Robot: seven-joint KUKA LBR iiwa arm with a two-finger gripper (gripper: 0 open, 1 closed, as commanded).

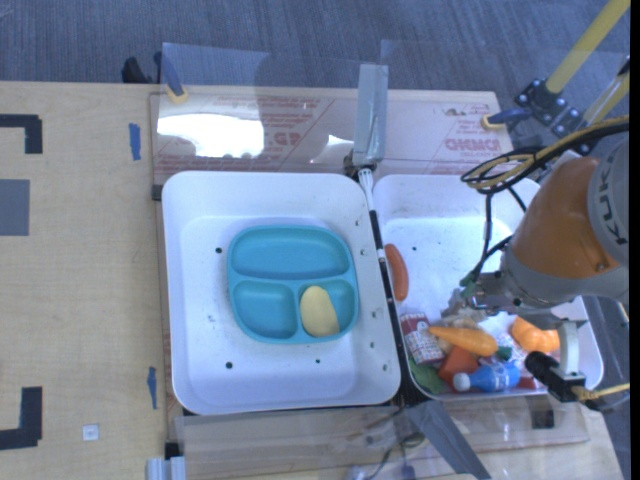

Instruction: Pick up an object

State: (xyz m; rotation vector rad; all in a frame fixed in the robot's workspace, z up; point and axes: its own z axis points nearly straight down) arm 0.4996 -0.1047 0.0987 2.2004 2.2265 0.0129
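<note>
On the worktop (pixel 80 268), the left bin (pixel 190 268) holds a blue divided tray (pixel 270 258) with a yellow lemon (pixel 319 311). The gripper (pixel 468 306), its state impossible to tell, hangs in the right bin (pixel 430 233) over piled toys: carrot (pixel 466 339), hot dog (pixel 397 270)

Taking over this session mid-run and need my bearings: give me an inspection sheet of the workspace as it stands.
Surface: wooden bench bearing two white bins, left bin and right bin.
Job's things: pile at the near end of the right bin: orange carrot-like piece, blue bottle, red-and-white packet, green item; an orange sausage shape lies apart by the divider.
Clutter: blue divided tray in the left bin, a yellow lemon-like object in its lower right compartment.
Grippers: tool low over the pile; finger state unclear.
Cables: black and yellow cables looping by the arm.
Surroundings: blue-grey carpet; clear panel behind the bins.
</note>
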